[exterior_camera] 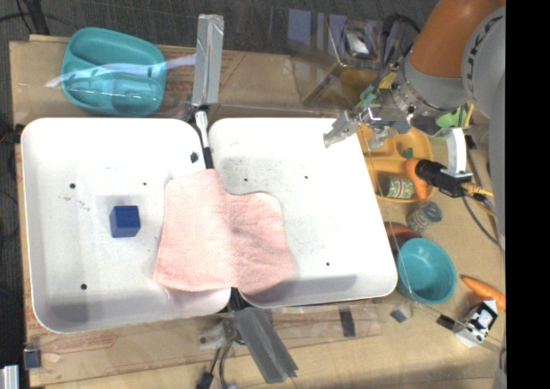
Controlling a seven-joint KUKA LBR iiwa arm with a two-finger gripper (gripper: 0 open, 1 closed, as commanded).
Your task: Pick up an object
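**Pincer hovers at the right bin's far corner, cloth draped across the divide**

Pincer point(348, 125) sits at the upper right corner of the right bin point(361, 233), its metal tips pointing left over the rim; whether they are spread or pressed together cannot be told from this slant, and nothing shows between them. Behind it the grey arm point(455, 44) with its orange band comes in from the right, with cables and a black-handled fitting hanging beside the wrist.

On the left bin point(51, 207), a small blue cube point(125, 220) lies on the white floor, left of centre and well apart from the pincer. Just to its right a pink cloth point(225, 237) lies flat, straddling the ridge between the two bins, so that it covers part of each floor and the divide between them. The cloth lies between the cube and the pincer.

Outside the bins, a teal plastic scoop point(112, 71) rests on the bench point(258, 69) beyond the left bin. A grey taped bar point(207, 61) stands at the far end of the divide. To the right of the right bin a crowd of small things lies near the arm: a yellow tray point(391, 160), a teal bowl point(425, 269) touching the bin's lower right corner, and an orange carrot-like piece point(483, 287).
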